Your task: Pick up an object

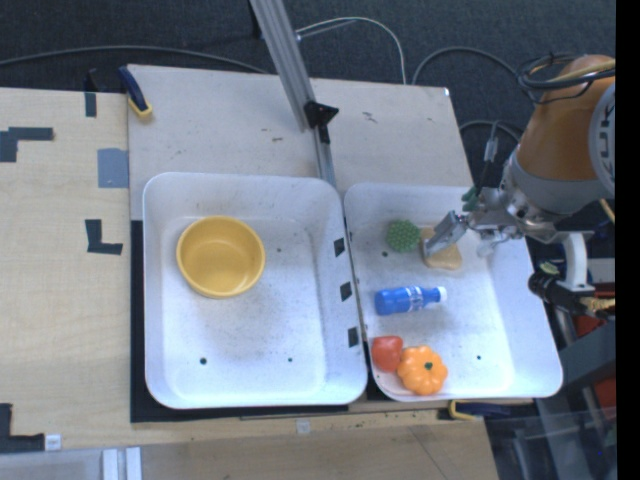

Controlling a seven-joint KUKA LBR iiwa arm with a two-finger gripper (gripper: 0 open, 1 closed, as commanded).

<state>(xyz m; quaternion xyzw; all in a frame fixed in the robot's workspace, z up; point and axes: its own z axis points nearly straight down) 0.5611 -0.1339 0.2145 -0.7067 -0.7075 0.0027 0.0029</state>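
Camera view: the tool [437, 245] hangs low in the right bin [520, 313], its tip at a tan lump [445, 258] just below it; whether it grips cannot be told. A green ball [403, 235] lies just left. The bottle [409, 299], long axis left-right, lies nearer the camera, beyond it a red piece [387, 351] and pumpkin [422, 369].

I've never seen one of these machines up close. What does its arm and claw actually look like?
The arm is a thick rounded limb, grey with a broad orange band above the wrist. It narrows to a grey metal wrist block, from which the slim grey claw sticks out. Thin dark cables run beside it.
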